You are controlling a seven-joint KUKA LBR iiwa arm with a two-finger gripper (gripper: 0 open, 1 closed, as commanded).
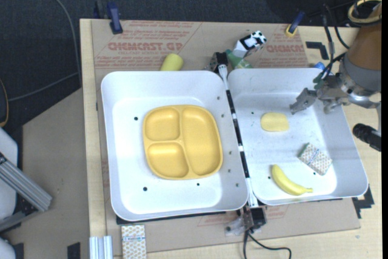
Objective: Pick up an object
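Camera view, looking down at a slant on a worktop (91, 130) of brown board carrying two shallow white bins side by side. In the left bin (118, 106), a yellow divided plate (182, 141) with three compartments, lying flat near the middle. In the right bin (345, 148), three loose things: a pale yellow oval piece (274, 122) towards the far left part, a banana (289, 181) near the front edge, and a small patterned packet (316, 159) just beyond and to the right of the banana, apart from it. Grey arm (364, 70) reaching in from the right, with its gripper (315, 98) hanging over the far right part of the right bin, to the right of the oval piece and not touching it. Nothing seen between the fingers; open or closed, cannot tell at this angle. Behind the bins on the board, a yellow cylinder (172, 62) near the left bin's far rim and a black-and-white toy (251, 41) close to the gap between the two bins. Blue clamp (113, 17) at the far left edge of the board. Another patterned packet (133, 240) on the board in front of the left bin.
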